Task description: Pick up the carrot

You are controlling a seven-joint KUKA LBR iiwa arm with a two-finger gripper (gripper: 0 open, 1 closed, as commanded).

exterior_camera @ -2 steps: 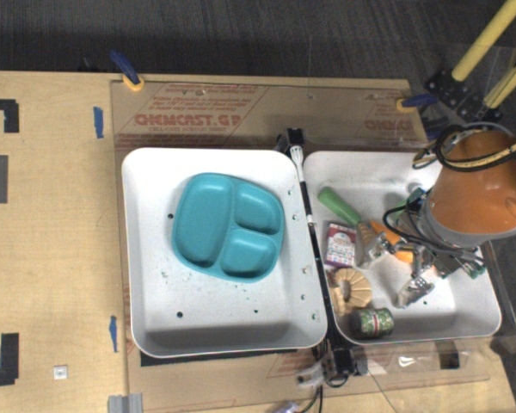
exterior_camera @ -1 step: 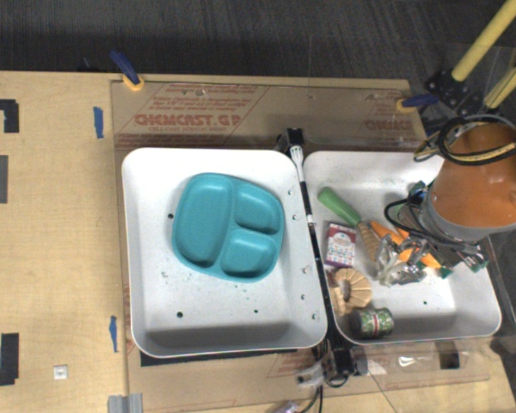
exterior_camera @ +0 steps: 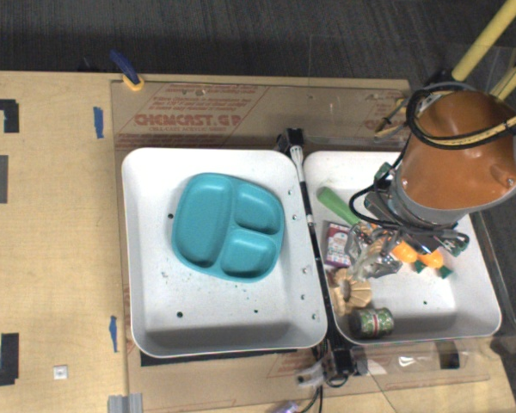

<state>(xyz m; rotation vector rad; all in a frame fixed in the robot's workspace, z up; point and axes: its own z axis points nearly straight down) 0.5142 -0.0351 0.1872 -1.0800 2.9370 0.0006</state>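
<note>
We are hovering claw (exterior_camera: 380,249) over right bin (exterior_camera: 473,304); carrot (exterior_camera: 410,254) lying just beside it, among clutter. Claw state: cannot tell. Aiming for centring on orange body, avoiding neighbours.

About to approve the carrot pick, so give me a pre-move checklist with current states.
1. Carrot located in the right bin: ok.
2. End effector over the right bin, close to the carrot: ok.
3. Carrot seen between the fingers: cannot tell, the wrist blocks the view.
4. Clutter near the carrot, packet and small can: not ok, crowded.
5. Teal divided plate lies in the left bin, away from the arm: ok.
</note>
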